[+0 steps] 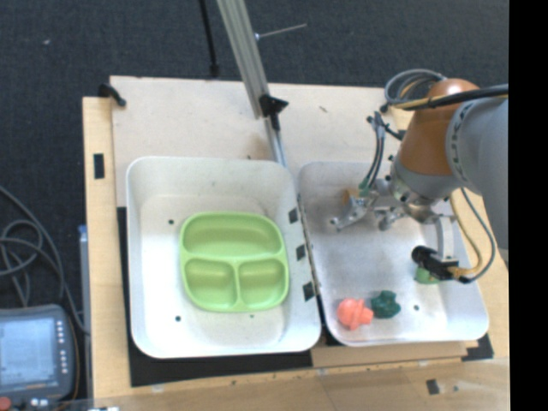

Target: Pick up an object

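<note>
Setting: a pale wooden bench (197, 110) is seen from above, set on dark carpet, with an aluminium camera post (244, 45) rising from its far edge and a grey monitor (30, 349) on the floor at the near left

Bins: 2 shallow white bins are laid side by side so that each can be reached from the right; the left bin (154, 187) and the right bin (462, 315) touch along their inner walls

Left bin contents: a green divided plate (233, 259) with 3 compartments is placed flat near the middle, and nothing is seen lying in it

Right bin contents: an orange toy (354, 312) and a dark green toy (386, 304) are found touching each other at the near edge; a light green piece (425, 274) lies near the right wall, partly covered by a black cable fitting

Arm: the grey arm with its orange band (432, 135) is brought in from the right and held over the far half of the right bin

Gripper: the gripper (370, 212) is carried low over bare bin floor, well apart from all 3 toys; whether the jaws are released or clenched cannot be told, and nothing is seen held

Task state: judged as not yet done, since every candidate object rests on the bin floor

Next move: a shift toward the near edge would likely be needed; the touching pair may be harder to separate cleanly
</note>
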